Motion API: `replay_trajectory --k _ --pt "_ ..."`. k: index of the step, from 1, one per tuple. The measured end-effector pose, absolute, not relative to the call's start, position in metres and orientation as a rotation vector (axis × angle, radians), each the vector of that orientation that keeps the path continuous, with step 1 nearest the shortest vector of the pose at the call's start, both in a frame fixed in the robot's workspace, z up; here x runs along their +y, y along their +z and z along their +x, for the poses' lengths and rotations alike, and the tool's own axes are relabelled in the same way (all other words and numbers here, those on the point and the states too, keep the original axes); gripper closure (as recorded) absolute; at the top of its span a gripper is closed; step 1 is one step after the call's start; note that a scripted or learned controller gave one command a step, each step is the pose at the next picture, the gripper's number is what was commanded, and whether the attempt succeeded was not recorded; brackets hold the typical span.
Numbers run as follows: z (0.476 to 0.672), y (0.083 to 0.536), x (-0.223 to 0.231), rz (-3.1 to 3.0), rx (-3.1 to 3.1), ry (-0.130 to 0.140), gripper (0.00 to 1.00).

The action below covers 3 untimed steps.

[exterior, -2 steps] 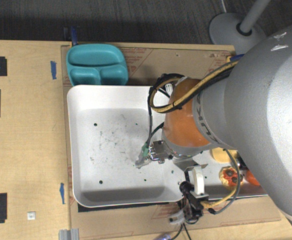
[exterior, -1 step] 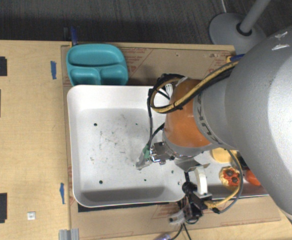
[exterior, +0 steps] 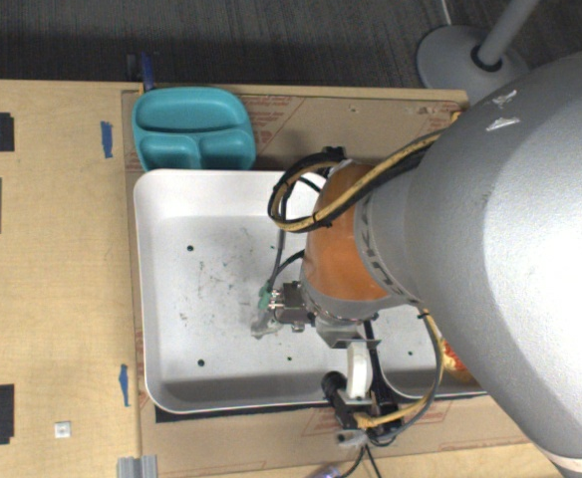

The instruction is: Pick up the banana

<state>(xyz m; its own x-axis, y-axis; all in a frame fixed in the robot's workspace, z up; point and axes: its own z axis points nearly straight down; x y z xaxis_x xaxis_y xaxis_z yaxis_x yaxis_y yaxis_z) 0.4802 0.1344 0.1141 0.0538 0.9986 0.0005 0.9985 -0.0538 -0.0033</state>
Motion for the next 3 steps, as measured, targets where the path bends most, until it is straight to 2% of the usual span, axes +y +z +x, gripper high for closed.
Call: replay_trajectory --k 1,2,3 --pt "0.479 0.194 0.186 -2.373 -2.057 0.001 0.00" --pt "0.480 0.086 0.213 -2.276 -2.164 -0.002 0.00" --pt "0.480 0.096 0.215 -2.276 -2.164 -0.008 1.00"
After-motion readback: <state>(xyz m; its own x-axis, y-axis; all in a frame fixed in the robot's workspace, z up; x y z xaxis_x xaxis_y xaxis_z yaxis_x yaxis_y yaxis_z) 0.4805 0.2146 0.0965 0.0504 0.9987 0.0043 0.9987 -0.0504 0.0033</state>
